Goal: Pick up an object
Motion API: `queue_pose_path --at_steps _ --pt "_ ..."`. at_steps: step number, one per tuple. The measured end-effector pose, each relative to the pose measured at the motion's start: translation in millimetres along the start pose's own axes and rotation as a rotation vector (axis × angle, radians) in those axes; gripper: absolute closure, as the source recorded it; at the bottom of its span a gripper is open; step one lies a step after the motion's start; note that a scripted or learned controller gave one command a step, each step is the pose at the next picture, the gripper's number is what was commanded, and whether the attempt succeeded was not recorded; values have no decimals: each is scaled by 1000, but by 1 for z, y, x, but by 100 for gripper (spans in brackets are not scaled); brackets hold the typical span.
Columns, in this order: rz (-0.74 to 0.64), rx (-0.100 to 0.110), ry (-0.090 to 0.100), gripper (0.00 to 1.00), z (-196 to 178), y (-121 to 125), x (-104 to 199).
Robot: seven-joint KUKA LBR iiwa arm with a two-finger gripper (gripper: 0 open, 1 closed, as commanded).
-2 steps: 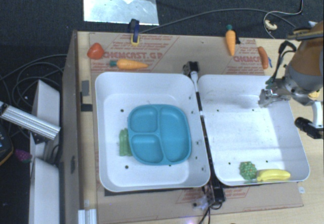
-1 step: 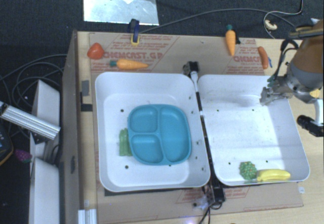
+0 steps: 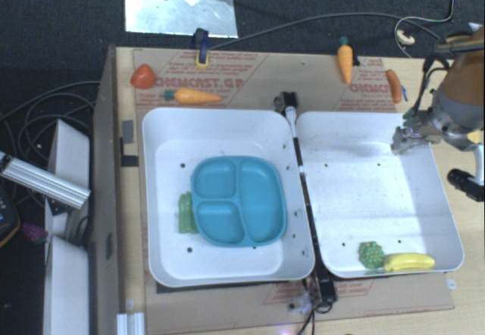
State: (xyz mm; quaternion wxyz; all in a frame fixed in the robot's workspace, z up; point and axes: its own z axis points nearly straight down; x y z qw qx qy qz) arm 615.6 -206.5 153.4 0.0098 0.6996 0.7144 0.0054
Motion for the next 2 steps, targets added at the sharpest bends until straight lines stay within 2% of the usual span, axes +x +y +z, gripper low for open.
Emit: queue_pose_path --at_steps 2 --pt "-6 -7 -1 100 -22 3 0"
